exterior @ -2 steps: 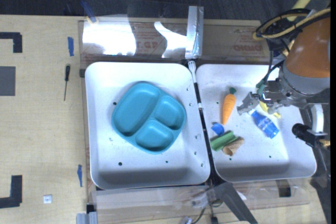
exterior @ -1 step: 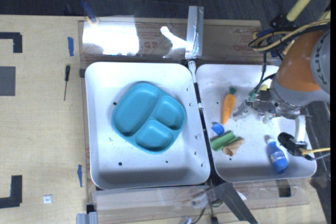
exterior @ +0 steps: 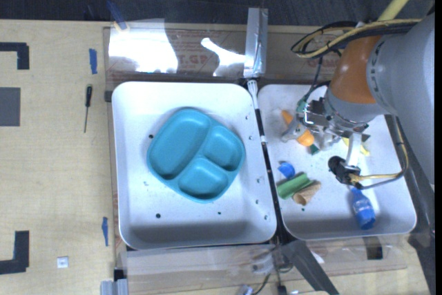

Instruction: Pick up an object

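The claw (exterior: 319,131) is down low over the far half of the right bin (exterior: 387,221), hanging off the grey arm (exterior: 407,72) with the orange band (exterior: 353,76). Honestly I can't tell if it's apart or together from this angle, because the wrist hardware sits right over it.

The closest thing is an orange piece (exterior: 306,139), right at the claw on the view's left side. It's touching or just about, hard to say which. A second orange bit (exterior: 286,116) sits a little further out that same way, nearer the bin's back wall. On the claw's other side a small yellow thing (exterior: 364,146) pokes out from under the wrist.

Towards the front of the bin from the claw there's a small blue piece (exterior: 286,169), then a green cylinder (exterior: 293,184) lying tilted. A tan cone-ish piece (exterior: 306,193) is up against the cylinder's right end. A blue bottle-shaped thing (exterior: 362,209) lies near the front right corner, the farthest of the lot from the claw.

Over the divider, well apart from the claw, the left bin (exterior: 131,217) holds a turquoise divided plate (exterior: 197,152) with three compartments. Way out past that, on the worktop (exterior: 48,183), there's a thin dark tool (exterior: 88,107) that looks like a small screwdriver.
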`<state>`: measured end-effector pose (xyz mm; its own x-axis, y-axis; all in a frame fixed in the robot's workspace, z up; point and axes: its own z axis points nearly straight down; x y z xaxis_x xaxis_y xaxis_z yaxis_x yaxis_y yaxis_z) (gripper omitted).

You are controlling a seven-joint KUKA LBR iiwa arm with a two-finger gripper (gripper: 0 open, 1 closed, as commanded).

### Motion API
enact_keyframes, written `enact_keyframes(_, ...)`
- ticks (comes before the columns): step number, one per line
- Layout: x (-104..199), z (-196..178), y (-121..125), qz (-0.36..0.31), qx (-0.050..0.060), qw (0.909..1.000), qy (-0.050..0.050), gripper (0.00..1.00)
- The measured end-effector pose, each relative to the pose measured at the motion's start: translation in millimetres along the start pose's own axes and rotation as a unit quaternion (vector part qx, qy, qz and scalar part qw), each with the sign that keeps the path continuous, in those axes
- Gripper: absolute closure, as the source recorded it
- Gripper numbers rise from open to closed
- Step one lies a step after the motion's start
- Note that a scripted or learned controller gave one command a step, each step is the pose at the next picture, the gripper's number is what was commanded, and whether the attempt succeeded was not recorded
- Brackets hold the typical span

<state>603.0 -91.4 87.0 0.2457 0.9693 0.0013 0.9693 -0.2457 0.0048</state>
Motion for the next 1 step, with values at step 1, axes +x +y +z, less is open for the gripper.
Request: enact_keyframes(1, 0.5, -11.8, 1.1, -0.001, -0.002, 1.0000, 0.000, 1.00)
